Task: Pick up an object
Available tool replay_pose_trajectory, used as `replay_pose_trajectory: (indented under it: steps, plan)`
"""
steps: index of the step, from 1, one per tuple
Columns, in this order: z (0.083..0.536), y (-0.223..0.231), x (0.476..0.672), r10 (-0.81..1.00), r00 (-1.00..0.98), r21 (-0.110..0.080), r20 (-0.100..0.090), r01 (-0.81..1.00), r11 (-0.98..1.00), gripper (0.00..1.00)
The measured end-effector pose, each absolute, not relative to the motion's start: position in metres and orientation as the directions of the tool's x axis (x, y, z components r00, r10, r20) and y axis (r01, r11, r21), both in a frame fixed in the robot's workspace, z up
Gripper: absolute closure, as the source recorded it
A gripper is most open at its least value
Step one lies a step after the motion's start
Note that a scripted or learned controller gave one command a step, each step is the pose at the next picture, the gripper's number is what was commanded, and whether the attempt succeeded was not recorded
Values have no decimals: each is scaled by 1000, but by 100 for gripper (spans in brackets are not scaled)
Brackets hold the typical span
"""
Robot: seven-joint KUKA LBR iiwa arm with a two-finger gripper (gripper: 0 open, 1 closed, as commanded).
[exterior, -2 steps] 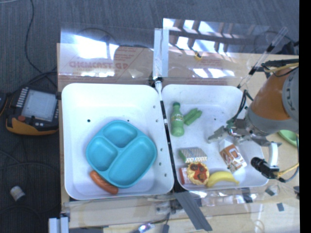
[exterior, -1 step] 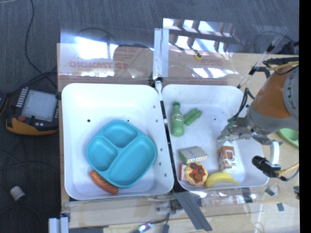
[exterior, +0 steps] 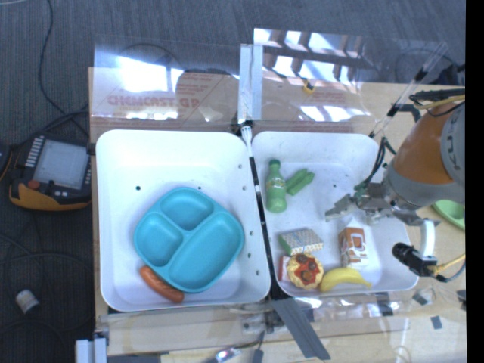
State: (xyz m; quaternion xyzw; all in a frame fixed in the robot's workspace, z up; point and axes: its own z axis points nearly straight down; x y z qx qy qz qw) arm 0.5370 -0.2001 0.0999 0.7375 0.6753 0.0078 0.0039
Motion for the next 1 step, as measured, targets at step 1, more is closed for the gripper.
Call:
replay_pose_trajectory:
  steps: [1]
  plan:
    - [90, -181, 490, 935, 354, 18, 4, 935, -354, 0]
